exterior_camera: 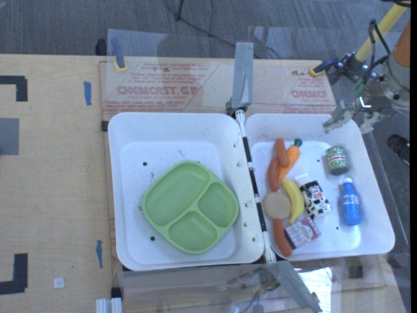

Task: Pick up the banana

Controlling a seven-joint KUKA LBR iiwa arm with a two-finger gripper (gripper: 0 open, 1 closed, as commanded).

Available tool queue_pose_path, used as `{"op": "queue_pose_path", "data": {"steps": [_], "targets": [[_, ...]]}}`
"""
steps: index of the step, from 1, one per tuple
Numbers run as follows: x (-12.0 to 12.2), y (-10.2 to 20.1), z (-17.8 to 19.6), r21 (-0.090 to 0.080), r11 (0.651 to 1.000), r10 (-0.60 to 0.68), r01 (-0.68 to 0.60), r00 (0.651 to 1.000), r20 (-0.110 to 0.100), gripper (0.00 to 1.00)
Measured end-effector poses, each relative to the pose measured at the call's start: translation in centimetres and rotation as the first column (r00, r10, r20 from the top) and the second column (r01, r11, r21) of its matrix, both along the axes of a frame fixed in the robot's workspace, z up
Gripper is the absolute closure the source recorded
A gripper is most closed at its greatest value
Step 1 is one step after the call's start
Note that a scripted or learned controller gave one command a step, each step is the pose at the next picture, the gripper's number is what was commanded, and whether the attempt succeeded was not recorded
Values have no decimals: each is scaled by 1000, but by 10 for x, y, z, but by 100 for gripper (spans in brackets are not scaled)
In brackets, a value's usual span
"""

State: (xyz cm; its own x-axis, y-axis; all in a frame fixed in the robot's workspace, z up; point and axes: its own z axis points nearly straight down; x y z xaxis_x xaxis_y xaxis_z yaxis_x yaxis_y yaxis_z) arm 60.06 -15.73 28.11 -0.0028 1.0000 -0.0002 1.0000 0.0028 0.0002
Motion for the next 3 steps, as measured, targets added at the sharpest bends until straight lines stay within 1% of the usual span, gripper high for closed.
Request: {"op": "queue_pose_path", "data": {"steps": [1,2,3], "targets": [[-15,41,-163,0,1000,30,-30,1000,0,0],[-57,41,-190,-4,1000,-21,21,1000,16,0],[-56,39,-180,-5,1000,-26,26,999,18,100]]}}
